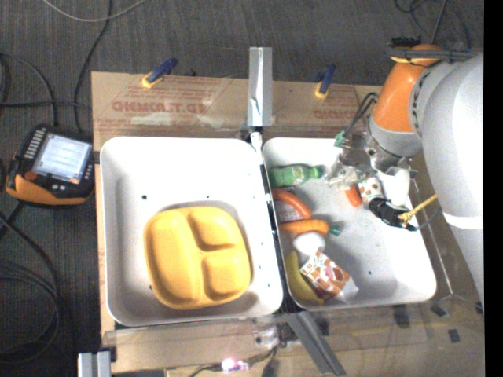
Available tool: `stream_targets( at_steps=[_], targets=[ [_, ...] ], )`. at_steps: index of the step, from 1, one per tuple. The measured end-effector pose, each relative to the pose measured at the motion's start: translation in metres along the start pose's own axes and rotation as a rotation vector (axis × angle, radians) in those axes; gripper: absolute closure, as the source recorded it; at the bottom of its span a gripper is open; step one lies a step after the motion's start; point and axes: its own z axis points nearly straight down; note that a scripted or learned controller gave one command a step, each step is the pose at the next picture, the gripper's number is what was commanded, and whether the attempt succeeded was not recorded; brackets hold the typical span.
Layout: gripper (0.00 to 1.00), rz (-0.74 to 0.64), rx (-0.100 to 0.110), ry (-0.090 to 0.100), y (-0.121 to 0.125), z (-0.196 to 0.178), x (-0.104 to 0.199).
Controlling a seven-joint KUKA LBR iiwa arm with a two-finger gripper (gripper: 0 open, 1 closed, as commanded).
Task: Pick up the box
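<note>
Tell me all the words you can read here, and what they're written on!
Cardboard sheet behind the bins: faint red print, mirrored or blurred, not readable.
Box in the right bin: coloured pictures, any words too small to read.
Handheld screen at left: lit, text too small.
No words can be read.

Light falls bright and even from above onto my bench. Both white bins [118, 210] come close to washing out, their floors nearly blown, with soft grey shading along the inner walls. The yellow tray [200, 254] has a faint sheen and casts a thin shadow on the bin floor around it. My pale arm [464, 140] glares at the right, its surface almost featureless. The dark floor [78, 30] above is dim and grainy. The whole picture is slightly soft; small items blur together.
</note>
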Motion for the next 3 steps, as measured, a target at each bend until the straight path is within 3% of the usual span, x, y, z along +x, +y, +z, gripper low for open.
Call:
stream_targets(
  at_steps=[1, 2, 3],
  targets=[
    [0.0, 0.0, 0.0, 0.0, 0.0, 0.0, 0.0],
    [0.0, 0.169, -0.013, 0.01, -0.069, 0.042, -0.017],
    [0.0, 0.161, -0.01, 0.007, 0.011, 0.043, -0.041]
  ],
)
